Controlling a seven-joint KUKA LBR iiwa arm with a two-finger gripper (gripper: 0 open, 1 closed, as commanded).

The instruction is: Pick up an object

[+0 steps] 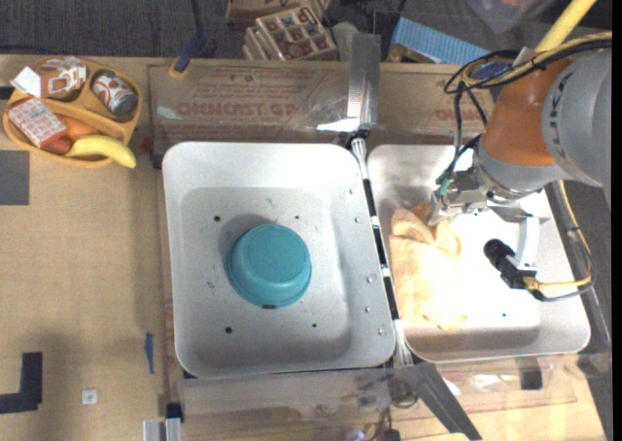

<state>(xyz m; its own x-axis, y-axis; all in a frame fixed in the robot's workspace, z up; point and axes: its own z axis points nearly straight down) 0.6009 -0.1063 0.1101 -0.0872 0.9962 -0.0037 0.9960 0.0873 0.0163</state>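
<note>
A pale cream cloth (428,269) lies crumpled along the left side of the right bin (559,327). My gripper (449,206) reaches down from the right and sits at the cloth's upper edge, where the fabric bunches up against it. A teal bowl (270,264) rests upside down in the middle of the left bin (194,186), well away from the gripper.
A yellow tray (68,118) with a banana and toy food sits on the bench at the far left. A cardboard strip (253,109) runs behind both bins. The arm's grey and orange body (544,118) hangs over the right bin's back right corner.
</note>
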